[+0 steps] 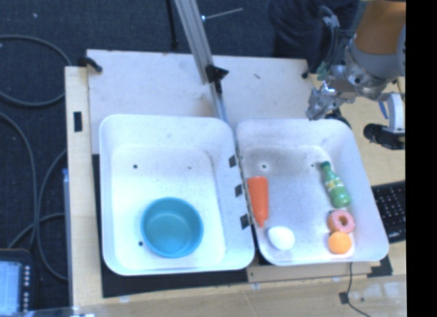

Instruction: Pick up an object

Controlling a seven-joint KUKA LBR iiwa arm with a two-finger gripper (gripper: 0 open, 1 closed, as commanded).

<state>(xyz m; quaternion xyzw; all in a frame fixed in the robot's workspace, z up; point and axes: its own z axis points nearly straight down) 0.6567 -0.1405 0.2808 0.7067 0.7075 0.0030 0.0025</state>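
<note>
round blue bowl [172, 226], tapered orange carrot [258, 199], smooth white egg [280, 238]

Blue bowl [172, 227], orange carrot [258, 199], green bottle [334, 184], pink donut [341, 221], white egg [280, 238].

Spotted a carrot [258, 199] in the right bin [293, 134], orange, long and tapered, lying flat right along the left wall, lengthwise toward the near edge. Just past its near end sat a white egg-shaped thing [280, 238], close to the front wall. Over by the right wall lay a small green bottle [334, 186] on its side, cap pointing to the far end, yellowish label showing. Right below it, a pink frosted donut [341, 221], flat, hole up. Touching or nearly touching that, a little round orange [340, 242] tucked into the near right corner. In the left bin [164, 138], a blue bowl [172, 227] sat upright near the front.
</note>
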